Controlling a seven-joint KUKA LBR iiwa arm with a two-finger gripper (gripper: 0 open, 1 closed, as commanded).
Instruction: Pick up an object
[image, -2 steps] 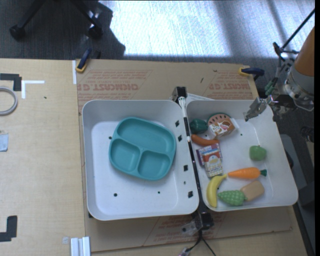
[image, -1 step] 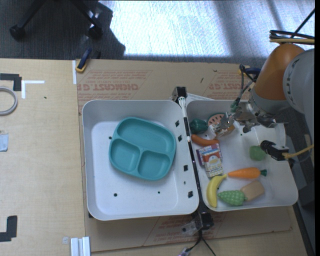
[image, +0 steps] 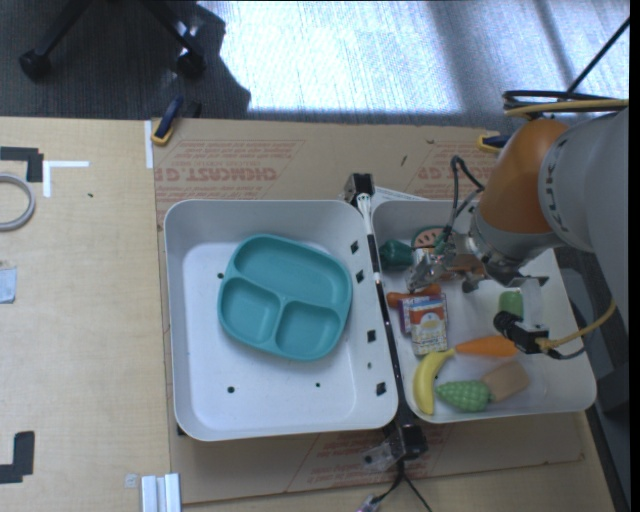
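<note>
Gripper (image: 432, 268), finger state unclear, hovers just above one upright juice carton (image: 427, 322). Below that: one banana (image: 427, 378) lying top-to-bottom, one carrot (image: 487, 347) lying sideways. Leftward, one teal tray (image: 285, 297).

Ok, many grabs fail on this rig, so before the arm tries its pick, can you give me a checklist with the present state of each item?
1. Gripper over the right bin: ok.
2. Juice carton close below it: ok.
3. Something between the fingers: cannot tell.
4. Banana, carrot and green knobbly toy lie apart from the gripper: ok.
5. Teal plate sits in the left bin, out of the way: ok.
</note>
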